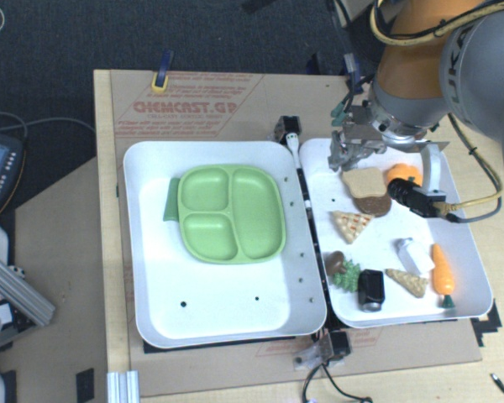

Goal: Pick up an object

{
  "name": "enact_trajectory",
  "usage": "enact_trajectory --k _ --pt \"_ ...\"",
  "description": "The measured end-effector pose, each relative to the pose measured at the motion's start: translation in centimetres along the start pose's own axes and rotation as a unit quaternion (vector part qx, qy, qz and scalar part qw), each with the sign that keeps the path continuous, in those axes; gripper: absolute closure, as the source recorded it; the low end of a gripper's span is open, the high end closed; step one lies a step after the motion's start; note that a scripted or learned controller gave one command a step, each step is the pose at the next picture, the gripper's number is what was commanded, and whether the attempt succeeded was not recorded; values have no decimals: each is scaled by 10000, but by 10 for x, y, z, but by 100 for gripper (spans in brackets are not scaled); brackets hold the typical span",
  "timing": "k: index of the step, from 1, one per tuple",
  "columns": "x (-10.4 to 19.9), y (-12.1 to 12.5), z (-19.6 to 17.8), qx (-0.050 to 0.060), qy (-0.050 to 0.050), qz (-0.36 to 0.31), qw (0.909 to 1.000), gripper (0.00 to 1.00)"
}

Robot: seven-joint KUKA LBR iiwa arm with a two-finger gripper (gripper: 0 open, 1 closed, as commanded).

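Two white bins sit side by side on the bench. The left bin [143,225] holds a green divided plate [232,213], three compartments, lying flat near the bin's middle, with a darker green piece [170,200] poking out from under its left edge.

The right bin [475,284] holds the clutter. At the far end lies a tan bread slice [363,181], with a brown round piece [372,206] touching its near edge and an orange round thing [401,175] just right of it. A pizza-like wedge [351,224] lies nearer the middle. Along the near side – a brown and green toy [342,271], a black block [370,290], a tan wedge [407,282], a small grey-white piece [408,253], and a carrot [443,272] by the right wall.

The arm comes in from the upper right, orange band above the wrist. The gripper [350,151] hangs over the far-left corner of the right bin, just above and left of the bread slice – whether its grip is open or closed I cannot tell, and nothing is visibly caught in it.
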State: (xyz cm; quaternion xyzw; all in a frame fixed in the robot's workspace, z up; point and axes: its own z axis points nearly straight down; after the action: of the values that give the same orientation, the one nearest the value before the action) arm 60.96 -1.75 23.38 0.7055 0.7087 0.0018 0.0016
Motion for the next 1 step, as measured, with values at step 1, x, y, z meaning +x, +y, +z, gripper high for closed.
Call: enact_trajectory --k 1 --pt "9 6 19 37 -1 15 10000 100"
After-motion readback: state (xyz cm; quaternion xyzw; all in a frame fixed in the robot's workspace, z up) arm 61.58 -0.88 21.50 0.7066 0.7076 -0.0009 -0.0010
